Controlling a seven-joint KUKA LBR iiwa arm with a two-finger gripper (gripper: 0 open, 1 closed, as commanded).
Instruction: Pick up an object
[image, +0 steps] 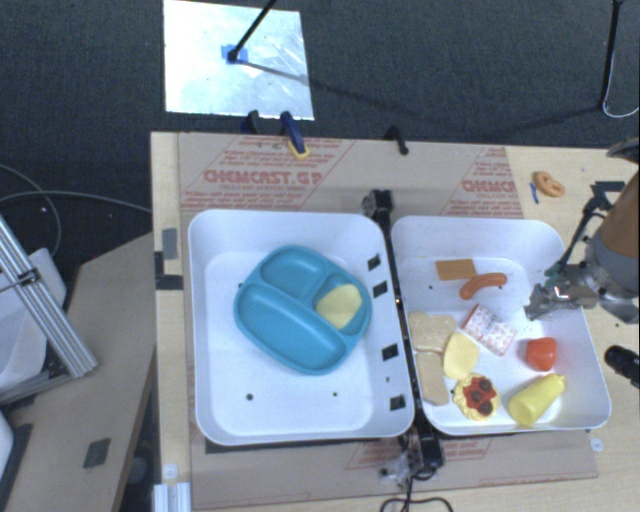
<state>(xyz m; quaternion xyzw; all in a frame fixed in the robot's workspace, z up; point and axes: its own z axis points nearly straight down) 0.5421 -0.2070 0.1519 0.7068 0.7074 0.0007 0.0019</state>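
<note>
The right bin (520, 236) holds several toy foods. An orange square (455, 269) and a red sausage (483, 285) lie at the back. A red-and-white packet (490, 329), a bread slice (432, 331) and a yellow disc (460, 355) sit in the middle. Toward the front are a red tomato-like piece (541, 353), a yellow bottle shape (535, 397) and a small tart with red topping (478, 396). My gripper (548, 298) hangs low over the bin's right side, just above the red piece and right of the sausage. Nothing is visibly held.
The left bin (220, 400) carries a blue divided plate (285, 320) with a yellow food piece (340, 305) in its right compartment. A small orange ring (546, 184) lies on the bench behind the right bin. The arm (615, 250) crosses the bin's right rim.
</note>
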